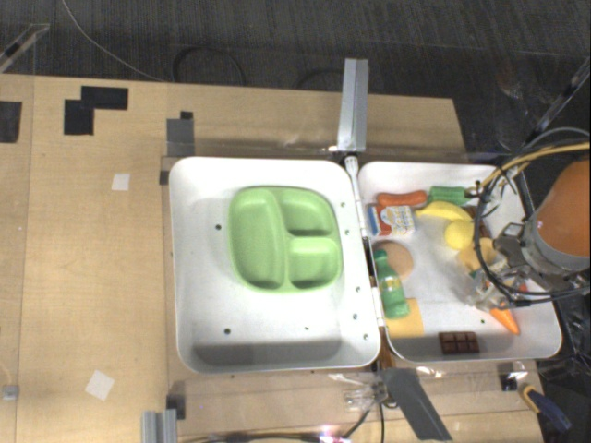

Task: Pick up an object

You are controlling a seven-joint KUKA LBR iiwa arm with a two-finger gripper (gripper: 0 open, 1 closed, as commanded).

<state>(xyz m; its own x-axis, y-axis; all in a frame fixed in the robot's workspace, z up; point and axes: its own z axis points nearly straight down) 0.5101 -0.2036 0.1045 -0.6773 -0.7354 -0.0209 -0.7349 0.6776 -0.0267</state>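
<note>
1. My gripper: low over the right bin, amid cables; I cannot tell its opening or any hold.
2. Nearest candidates: carrot beside it, lemon and banana just beyond, loose and reachable.
3. Left bin: green divided tray, centred, likely for drop-off.

1 fixed camera above the bench, slanted downward, both bins in frame
</note>
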